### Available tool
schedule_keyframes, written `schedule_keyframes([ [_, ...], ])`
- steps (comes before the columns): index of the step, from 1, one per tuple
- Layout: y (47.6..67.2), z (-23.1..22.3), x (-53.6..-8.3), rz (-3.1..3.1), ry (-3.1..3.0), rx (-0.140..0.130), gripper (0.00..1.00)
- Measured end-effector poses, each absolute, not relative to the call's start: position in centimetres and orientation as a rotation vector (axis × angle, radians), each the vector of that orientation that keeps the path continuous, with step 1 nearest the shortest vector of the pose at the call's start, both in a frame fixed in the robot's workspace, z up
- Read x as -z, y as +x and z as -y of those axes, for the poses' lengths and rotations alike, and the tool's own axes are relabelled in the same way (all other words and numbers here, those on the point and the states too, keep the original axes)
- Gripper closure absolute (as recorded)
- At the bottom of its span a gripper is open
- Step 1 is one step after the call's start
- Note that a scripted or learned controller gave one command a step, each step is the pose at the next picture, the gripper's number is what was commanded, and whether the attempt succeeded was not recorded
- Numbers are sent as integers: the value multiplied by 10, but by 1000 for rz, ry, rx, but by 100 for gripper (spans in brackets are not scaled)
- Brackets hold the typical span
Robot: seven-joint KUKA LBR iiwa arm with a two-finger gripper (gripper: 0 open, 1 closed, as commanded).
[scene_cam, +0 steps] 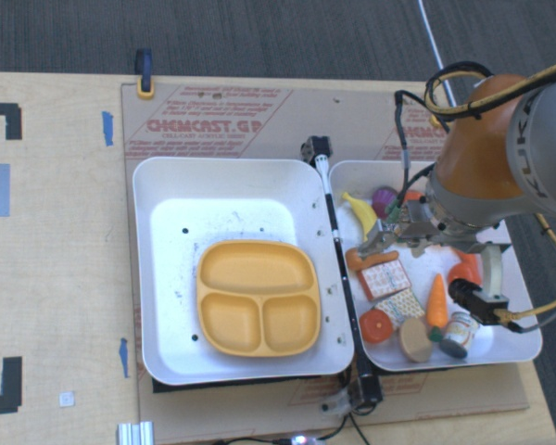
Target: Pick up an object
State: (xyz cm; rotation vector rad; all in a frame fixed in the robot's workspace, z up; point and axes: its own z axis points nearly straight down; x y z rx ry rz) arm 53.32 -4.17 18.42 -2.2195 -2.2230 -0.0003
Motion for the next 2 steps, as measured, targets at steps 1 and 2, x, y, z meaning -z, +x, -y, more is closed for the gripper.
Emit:
schedule_keyframes([
  [1, 504, 87, -96, 2223, -2220, 1, 0],
  [2, 505, 87, -105, 2223, -2223, 2, 100],
])
